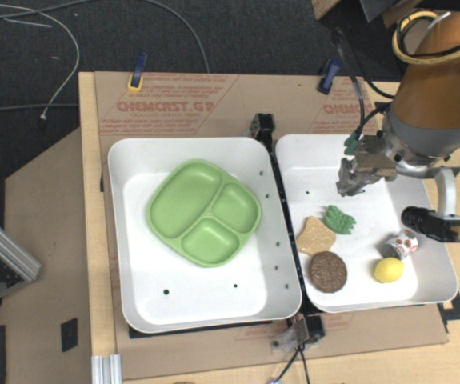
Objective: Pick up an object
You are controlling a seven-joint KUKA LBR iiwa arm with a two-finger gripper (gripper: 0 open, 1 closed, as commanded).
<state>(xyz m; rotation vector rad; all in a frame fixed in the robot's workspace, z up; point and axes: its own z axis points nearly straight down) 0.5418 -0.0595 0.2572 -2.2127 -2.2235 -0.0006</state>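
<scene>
My gripper (350, 186) hangs over the upper middle of the right bin (319, 160), nothing visible between its fingers. Just below it lies a small green leafy toy (341, 219). A tan slice-shaped piece (314, 235) sits left of that, with a brown round cookie (326, 270) beneath it. Further right rest a yellow lemon (388, 270) and a small red-and-white object (406, 244). A green divided plate (204, 211) lies in the left bin (134, 238).
A black divider strip (282, 214) with clamps runs between the two bins. Both bins stand on a cardboard sheet (174, 102) held by blue clips. Bare white floor shows in the right bin's upper left.
</scene>
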